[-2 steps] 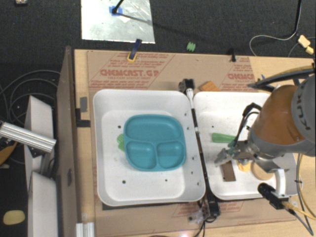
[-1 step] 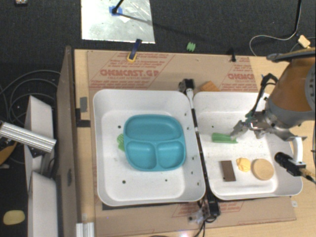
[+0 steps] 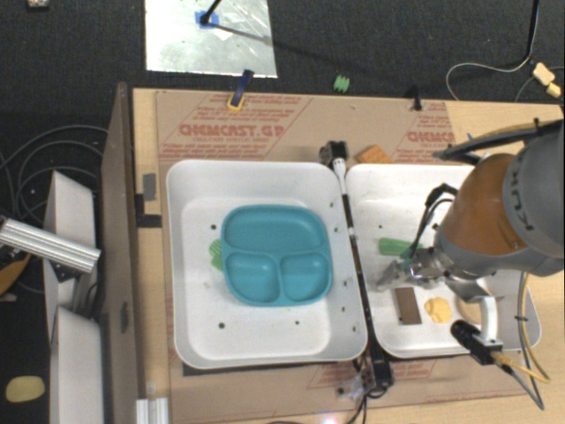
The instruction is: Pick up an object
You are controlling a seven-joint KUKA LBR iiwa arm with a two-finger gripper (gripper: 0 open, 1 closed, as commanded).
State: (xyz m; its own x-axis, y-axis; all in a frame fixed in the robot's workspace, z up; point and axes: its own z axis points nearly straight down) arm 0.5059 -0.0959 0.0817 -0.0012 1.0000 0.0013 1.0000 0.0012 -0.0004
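From the one overhead view, you have two white bins side by side on the worktop. The left bin carries a teal divided tray with a sliver of something green tucked against its left edge. The right bin is where the arm has reached in from the right.

Look at the right bin's floor: a green piece lies near the middle, a flat brown block sits nearer the front wall, and a small yellow lump rests just beside the block, to its right. All three lie loose on the bin floor.

The gripper hangs between the green piece and the brown block, close above them. You cannot tell from this angle whether the jaws stand open or closed; the wrist hides them, and nothing is seen gripped.

My judgement: all three look small and light. The brown block seems stiff and flat, so take it across its narrow sides. The yellow lump may be soft or rounded and could roll or squeeze out. The green piece lies partly under the wrist, so its shape is unclear.
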